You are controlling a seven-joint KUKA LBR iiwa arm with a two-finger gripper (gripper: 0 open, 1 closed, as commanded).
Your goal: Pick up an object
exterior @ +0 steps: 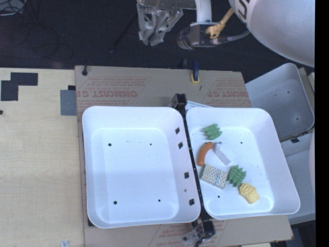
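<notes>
Gripper (154, 27), bare metal, hung above bench beyond bins; finger state could not be told. Right bin (280, 189), smooth white plastic, held curved orange sausage (204, 153), two spiky green pieces, patterned flat square (213, 176), knobbly yellow piece (249, 193).

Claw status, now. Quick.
Claw: raised above the far edge of the bench, away from both bins, nothing between its fingers; open or closed cannot be told.

In the right bin (267, 138), an orange sausage (204, 153) lay at center, green pieces at twelve and five o'clock, yellow piece (249, 193) beyond.
</notes>
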